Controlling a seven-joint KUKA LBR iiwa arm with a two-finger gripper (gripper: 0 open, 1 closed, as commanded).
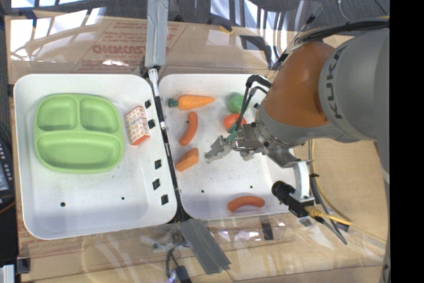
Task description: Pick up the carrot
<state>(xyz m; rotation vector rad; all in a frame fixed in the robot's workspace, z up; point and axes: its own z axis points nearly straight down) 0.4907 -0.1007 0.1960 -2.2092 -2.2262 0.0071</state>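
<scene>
The carrot, orange with a green stub at its left end, lies flat near the far edge of the right bin. My gripper hangs over the middle of that bin, nearer the front than the carrot, slightly to its right and apart from it. Nothing shows in its grasp. The grey arm with its orange band covers the right part of the bin.
Also in the right bin are a reddish sausage, an orange chunk, a green item, a red-orange piece by the wrist and another sausage at the front. The left bin holds a green divided plate and a small carton.
</scene>
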